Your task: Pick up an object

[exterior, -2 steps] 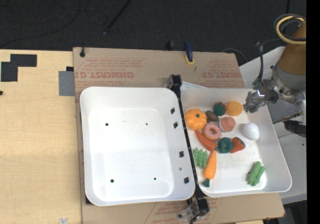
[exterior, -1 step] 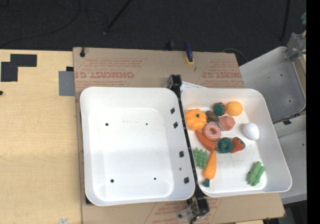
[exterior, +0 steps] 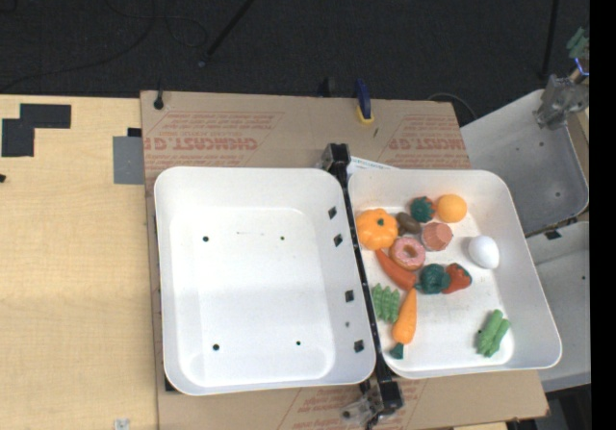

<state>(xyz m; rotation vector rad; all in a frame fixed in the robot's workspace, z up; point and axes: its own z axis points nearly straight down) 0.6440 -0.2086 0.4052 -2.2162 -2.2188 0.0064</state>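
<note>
The right bin (exterior: 525, 255) holds several toy foods bunched in its left half. Among them are an orange pumpkin (exterior: 376, 227), a pink donut (exterior: 409, 252), a round orange fruit (exterior: 450, 208), a white egg (exterior: 482, 251), an orange carrot (exterior: 406, 316) and a green pod (exterior: 492, 333). A dark green piece (exterior: 432, 277) lies next to a red one (exterior: 458, 276), and a leafy green piece (exterior: 385, 302) sits by the divider.
The left bin (exterior: 173, 274) stands beside the right one, joined by a black clamp strip (exterior: 348, 255). Both rest on a cardboard sheet (exterior: 250, 130) over a wooden bench (exterior: 67, 274). A grey metal plate (exterior: 534, 159) lies at the right.
</note>
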